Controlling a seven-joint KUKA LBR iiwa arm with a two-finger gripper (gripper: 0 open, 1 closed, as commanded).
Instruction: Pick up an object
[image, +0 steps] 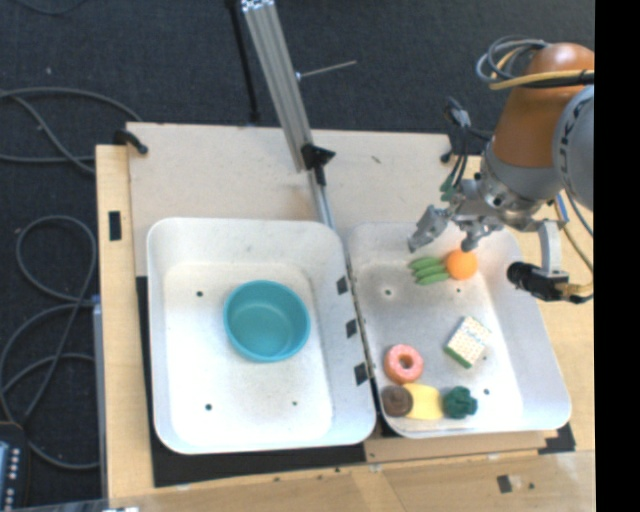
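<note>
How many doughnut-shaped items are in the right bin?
2. A pink-frosted doughnut lies near the bin's left wall, and a brown doughnut sits just below it at the bottom edge, touching a yellow block. None seems hidden.

1. The left bin (180, 400) has wide bare floor all round the bowl (266, 319), which sits alone near its middle.
2. In the right bin (535, 380), the carrot (445, 266) lies at the far end just beside the pincer (448, 232).
3. The sponge (467, 341), donut (403, 363) and near-edge cluster (428, 401) crowd the near half; a bare strip runs between.
4. A slanted metal post (290, 100) rises behind the bins.
</note>
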